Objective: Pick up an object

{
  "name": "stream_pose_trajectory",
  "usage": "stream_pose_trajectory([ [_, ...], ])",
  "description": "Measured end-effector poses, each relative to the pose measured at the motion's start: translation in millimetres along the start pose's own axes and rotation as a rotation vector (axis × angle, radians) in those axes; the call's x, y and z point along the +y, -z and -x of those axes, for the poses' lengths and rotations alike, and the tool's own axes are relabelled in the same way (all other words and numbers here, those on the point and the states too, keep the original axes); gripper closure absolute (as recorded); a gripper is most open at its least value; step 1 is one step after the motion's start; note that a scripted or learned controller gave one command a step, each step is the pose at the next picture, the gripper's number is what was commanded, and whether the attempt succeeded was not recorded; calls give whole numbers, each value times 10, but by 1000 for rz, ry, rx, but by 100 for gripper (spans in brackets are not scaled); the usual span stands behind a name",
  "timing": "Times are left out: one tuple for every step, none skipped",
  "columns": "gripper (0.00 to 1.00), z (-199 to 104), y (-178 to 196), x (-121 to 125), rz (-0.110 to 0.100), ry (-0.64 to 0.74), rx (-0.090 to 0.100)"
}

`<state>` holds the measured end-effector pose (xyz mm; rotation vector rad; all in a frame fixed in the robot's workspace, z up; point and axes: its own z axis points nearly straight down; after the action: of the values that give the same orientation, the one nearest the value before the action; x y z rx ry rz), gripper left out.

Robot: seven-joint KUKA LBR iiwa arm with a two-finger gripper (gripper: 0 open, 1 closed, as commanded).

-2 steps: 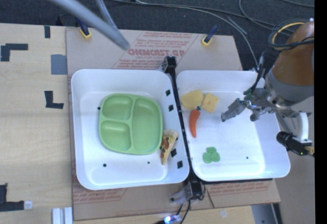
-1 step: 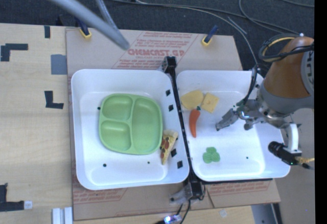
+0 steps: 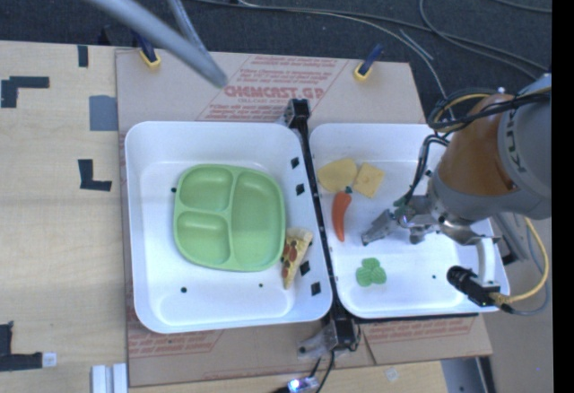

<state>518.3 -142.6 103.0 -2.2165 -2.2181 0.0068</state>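
Note:
The right bin [image 3: 408,306] holds two yellow cheese-like pieces [image 3: 339,174] [image 3: 369,179], an orange carrot [image 3: 341,213] and a small green broccoli piece [image 3: 370,274]. My gripper [image 3: 372,232] hangs over the middle of this bin, pointing left. It sits just right of the carrot and above the broccoli, touching neither as far as I can see. Nothing shows in its grasp.
The left bin [image 3: 143,203] bears a green divided plate [image 3: 230,217], with a pizza slice [image 3: 294,255] by the wall between the bins. The arm's grey body and orange band [image 3: 480,162] cover the right bin's right side.

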Motion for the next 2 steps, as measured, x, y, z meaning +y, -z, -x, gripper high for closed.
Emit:
stream_pose_trajectory([
  [0, 0, -185, 3, 6, 0, -2],
  [100, 2, -72, 9, 9, 0, -4],
])
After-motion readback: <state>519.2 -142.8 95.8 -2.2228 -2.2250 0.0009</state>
